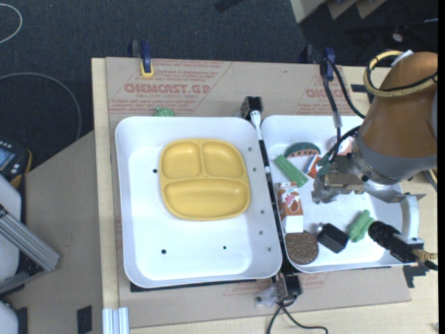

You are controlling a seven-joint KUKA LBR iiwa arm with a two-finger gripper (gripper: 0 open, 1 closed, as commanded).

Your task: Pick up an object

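The right bin [348,259] holds a loose crowd of small things, and any of them could be the pick. Taking the red packet [289,199] as the landmark: a green bar [290,170] lies just above it, a watermelon slice [303,149] beyond that, a white card [293,223] just below, then a brown disc [302,246] at the bin's near edge. A black block [332,238] sits right of the disc, and a green piece [359,225] right of the block.

The gripper [332,185] hangs just right of the packet, above bare bin floor. Whether its fingers are apart or together I cannot tell; the arm's bulk and dark wrist hardware hide them. Nothing is visibly between them.

The risk: the packet and card lie flat and touching, so a descent there may slide off or catch both. Dropping straight down would likely close on nothing. The yellow tray [205,178], far left of the packet in the other bin, is out of play.
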